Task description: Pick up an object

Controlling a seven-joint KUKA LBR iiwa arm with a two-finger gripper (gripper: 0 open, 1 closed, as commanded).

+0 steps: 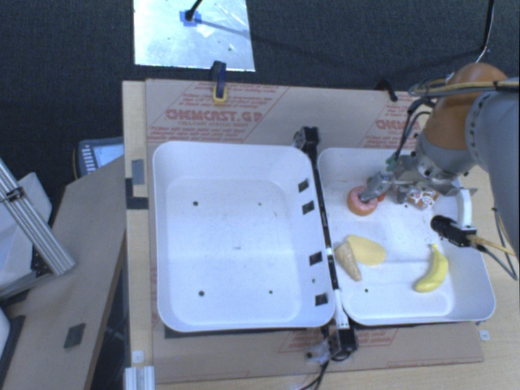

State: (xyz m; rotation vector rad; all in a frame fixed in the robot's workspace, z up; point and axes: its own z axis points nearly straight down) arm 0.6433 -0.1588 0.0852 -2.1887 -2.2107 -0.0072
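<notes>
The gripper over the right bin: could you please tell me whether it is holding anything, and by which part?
It cannot be told. The gripper sits right at the orange ring-shaped object, but the view does not show the object between its fingers.

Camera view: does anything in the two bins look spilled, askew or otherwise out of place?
Nothing stands out. The right bin holds a banana, a yellow piece, a tan cone and an orange ring lying loose, none spilling over. The tool sits at the ring.
</notes>
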